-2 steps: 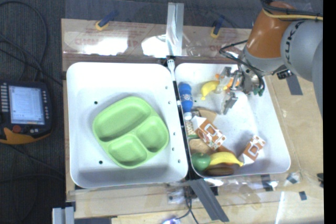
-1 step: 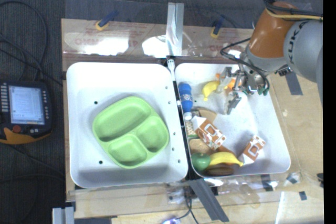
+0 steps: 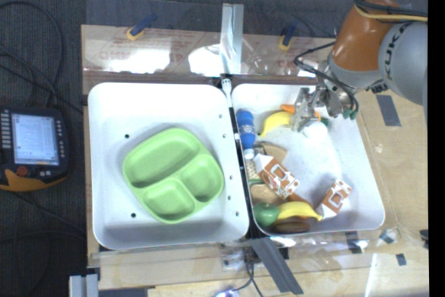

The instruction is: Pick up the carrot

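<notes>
Near edge of right bin (image 3: 361, 149): green round fruit (image 3: 264, 214) in the near left corner, touching a yellow banana (image 3: 300, 211) that runs rightward from it. Dark brown lump (image 3: 289, 225) tucked under that banana, against the near wall. Small orange-and-white carton (image 3: 336, 197) just right of the banana, tilted. Second, larger orange-and-white carton (image 3: 277, 177) further up, near the left wall, resting on a tan flat item (image 3: 272, 151); hard to tell what that is.

Far half of right bin: blue bottle (image 3: 245, 125) with white cap, lying along the left wall. Second banana (image 3: 274, 123) just right of the bottle, curved, pointing toward the far edge. Carrot (image 3: 287, 108) small and orange, at the far tip of that banana, near the far edge of the bin, left of centre. Lying in the bin, not lifted.

Gripper (image 3: 307, 112) low over the far part of the right bin, just right of the carrot. Touching it or not: cannot tell. Open or closed: cannot tell, too blurred and cluttered. Small orange patch by the gripper's right side, unclear what. Arm (image 3: 365, 38) coming in over the far right corner of the bin, orange band on top.

Left bin (image 3: 104, 115): green divided plate (image 3: 174, 174) roughly central, turned at an angle.

Bench far edge: two clamps, blue-yellow, one (image 3: 141, 26) behind the left bin, one (image 3: 285, 38) behind the right. Handheld screen unit (image 3: 31, 146) off the bench, well left of the left bin, cables trailing from it.
</notes>
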`<move>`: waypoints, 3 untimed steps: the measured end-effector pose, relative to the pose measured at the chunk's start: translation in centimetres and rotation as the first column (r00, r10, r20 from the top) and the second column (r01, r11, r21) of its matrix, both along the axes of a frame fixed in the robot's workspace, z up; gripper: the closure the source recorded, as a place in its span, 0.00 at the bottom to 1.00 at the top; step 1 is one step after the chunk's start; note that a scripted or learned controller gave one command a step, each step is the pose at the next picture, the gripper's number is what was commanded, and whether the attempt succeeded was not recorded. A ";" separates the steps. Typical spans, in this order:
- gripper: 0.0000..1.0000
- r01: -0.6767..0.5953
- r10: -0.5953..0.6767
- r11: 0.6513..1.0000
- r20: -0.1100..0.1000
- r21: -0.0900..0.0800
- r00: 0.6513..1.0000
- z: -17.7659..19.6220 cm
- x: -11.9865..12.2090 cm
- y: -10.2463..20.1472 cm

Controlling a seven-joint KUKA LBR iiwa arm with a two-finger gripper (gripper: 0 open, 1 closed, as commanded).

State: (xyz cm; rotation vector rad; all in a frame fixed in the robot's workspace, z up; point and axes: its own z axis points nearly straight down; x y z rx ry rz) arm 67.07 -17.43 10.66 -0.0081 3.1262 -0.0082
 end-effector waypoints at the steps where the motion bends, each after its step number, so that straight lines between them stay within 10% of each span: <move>1: 1.00 0.056 -0.056 0.998 -0.007 0.005 0.998 -1.3 -3.2 4.2; 2: 1.00 -0.256 0.256 0.967 -0.005 0.002 0.967 10.7 -2.3 7.5; 3: 1.00 -0.548 0.548 0.836 -0.011 0.004 0.836 11.0 -5.2 7.8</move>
